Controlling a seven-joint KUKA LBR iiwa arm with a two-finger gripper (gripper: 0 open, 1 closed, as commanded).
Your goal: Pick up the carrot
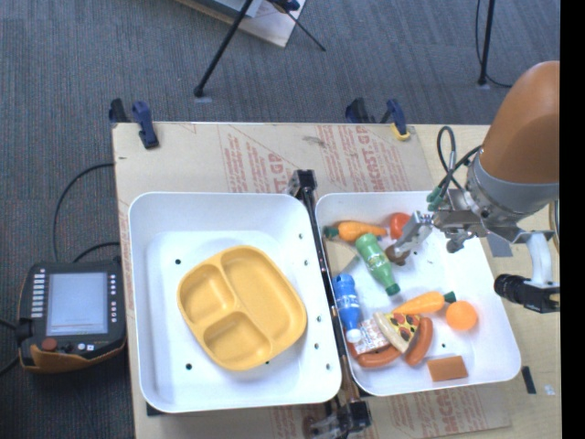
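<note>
Two toy carrots lie in the right bin (498, 337). One carrot (358, 230) rests near the bin's back left with its green top pointing left. The other carrot (420, 303) lies in the middle, its green top pointing right, just left of an orange ball (462, 315). My gripper (408, 240) hangs over the back of this bin, beside a red tomato (398, 221). It is right of the first carrot and above the second, with neither carrot seen in it.
A green bottle (377, 262), a blue bottle (346, 302), a pizza slice (399, 327), sausages (420, 340) and a brown cracker (447, 368) crowd the right bin. The left bin (155, 245) holds a yellow divided plate (241, 306).
</note>
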